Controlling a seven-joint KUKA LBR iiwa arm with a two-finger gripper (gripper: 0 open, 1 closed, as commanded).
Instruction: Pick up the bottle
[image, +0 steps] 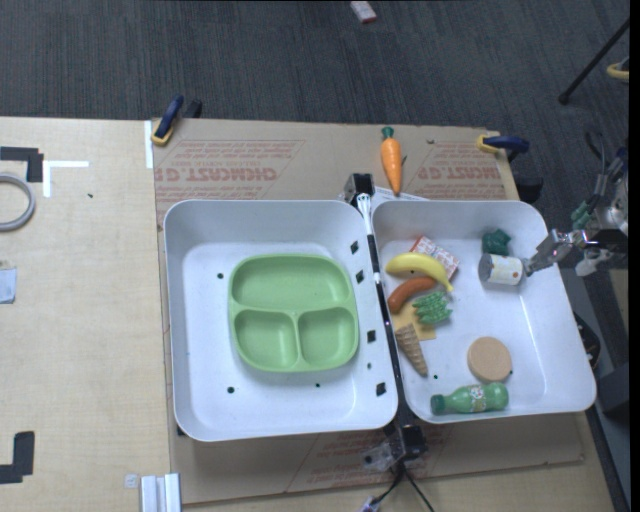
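The bottle (471, 400) is green with a pale label. It lies on its side along the front wall of the right bin (545, 375), cap end pointing left. My gripper (550, 253) hangs at the right bin's right rim, toward the back. Its tip is just right of a white cylinder (501, 270). It is well behind the bottle, and nothing shows in its grasp.
The right bin also holds a banana (418, 266), a sausage (409, 293), a green leafy piece (433, 308), a cone (411, 346), a tan disc (490, 359), a dark green item (496, 241) and a red-white packet (437, 251). A green divided plate (294, 312) sits in the left bin (195, 330). A carrot (390, 160) lies behind the bins.
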